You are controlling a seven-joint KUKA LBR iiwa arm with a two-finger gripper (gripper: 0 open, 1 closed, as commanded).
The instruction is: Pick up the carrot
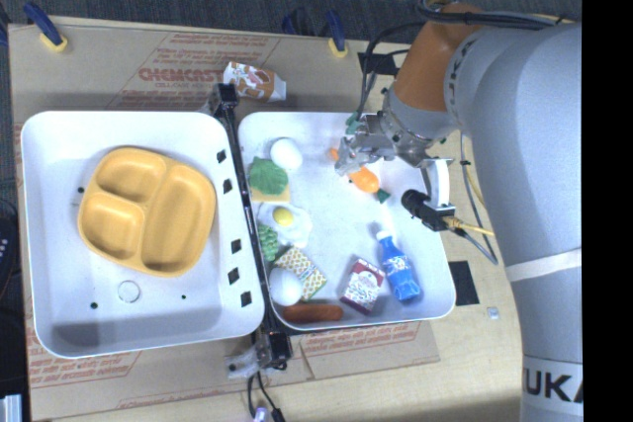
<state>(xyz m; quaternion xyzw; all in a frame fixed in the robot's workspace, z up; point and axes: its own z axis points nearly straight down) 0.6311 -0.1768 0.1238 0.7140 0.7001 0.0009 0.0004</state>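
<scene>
The carrot (367,180) is a small orange piece with a green tip, lying on the floor of the right bin (326,237) near its back right. My gripper (353,156) hangs low over the bin, directly behind and slightly left of the carrot, close to it or touching it. The wrist hides how the gripper meets the carrot. A small orange speck shows just left of the gripper.
The right bin also holds a white egg (286,153), a green vegetable (267,178), a fried egg (284,219), a patterned cracker (300,270), a sausage (312,313), a red carton (362,284) and a blue bottle (398,266). A yellow divided plate (146,210) lies in the left bin (49,163).
</scene>
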